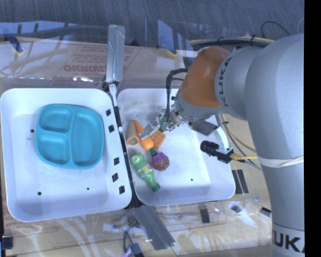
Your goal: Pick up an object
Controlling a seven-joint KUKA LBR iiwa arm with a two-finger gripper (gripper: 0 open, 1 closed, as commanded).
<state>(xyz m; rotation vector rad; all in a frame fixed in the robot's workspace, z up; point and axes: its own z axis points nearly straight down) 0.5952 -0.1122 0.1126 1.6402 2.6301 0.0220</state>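
Where carpet shows above | bench (53, 63) bears white bins (21, 197)

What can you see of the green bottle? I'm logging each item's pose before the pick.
The green bottle lies on its side in the right bin, near the bin's left wall. It looks like translucent light green plastic with a darker green cap pointing toward the lower right. A purple and brown toy sits close beside it; whether they touch is unclear.
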